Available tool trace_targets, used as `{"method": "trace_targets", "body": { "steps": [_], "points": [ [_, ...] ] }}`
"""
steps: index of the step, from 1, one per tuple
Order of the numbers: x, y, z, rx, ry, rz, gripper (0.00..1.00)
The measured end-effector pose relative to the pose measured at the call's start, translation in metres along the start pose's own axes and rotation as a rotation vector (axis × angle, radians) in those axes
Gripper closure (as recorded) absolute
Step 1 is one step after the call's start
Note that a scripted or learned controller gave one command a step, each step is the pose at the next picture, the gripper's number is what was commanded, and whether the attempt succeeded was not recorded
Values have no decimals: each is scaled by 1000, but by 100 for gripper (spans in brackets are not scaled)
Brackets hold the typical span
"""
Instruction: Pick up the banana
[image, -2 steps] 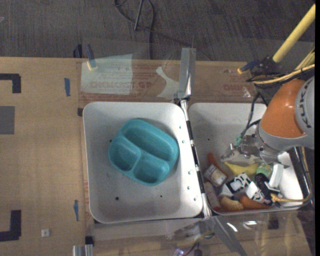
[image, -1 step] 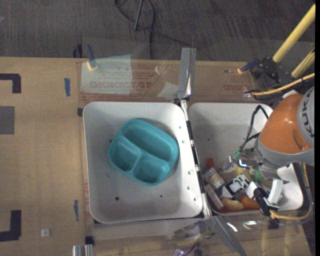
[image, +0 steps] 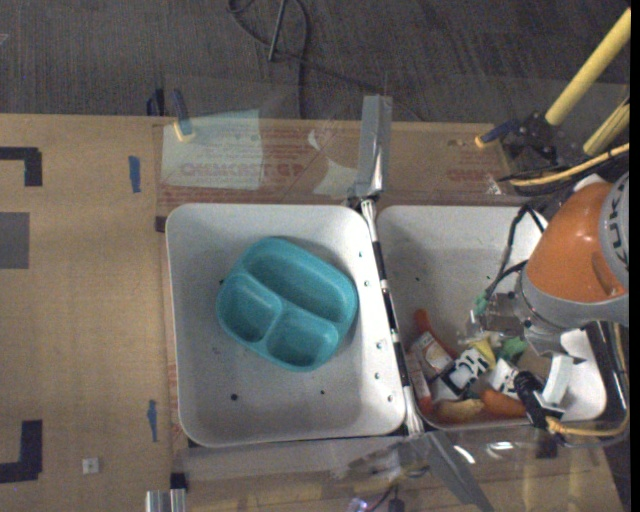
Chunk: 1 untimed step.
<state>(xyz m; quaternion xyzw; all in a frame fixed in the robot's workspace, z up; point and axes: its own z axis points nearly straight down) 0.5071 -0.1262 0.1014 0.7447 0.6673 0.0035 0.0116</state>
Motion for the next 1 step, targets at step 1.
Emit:
{"method": "trace_targets", "body": {
  "steps": [1],
  "points": [
    [88, 15, -91, 23, 10, 11, 100]
  ]
}}
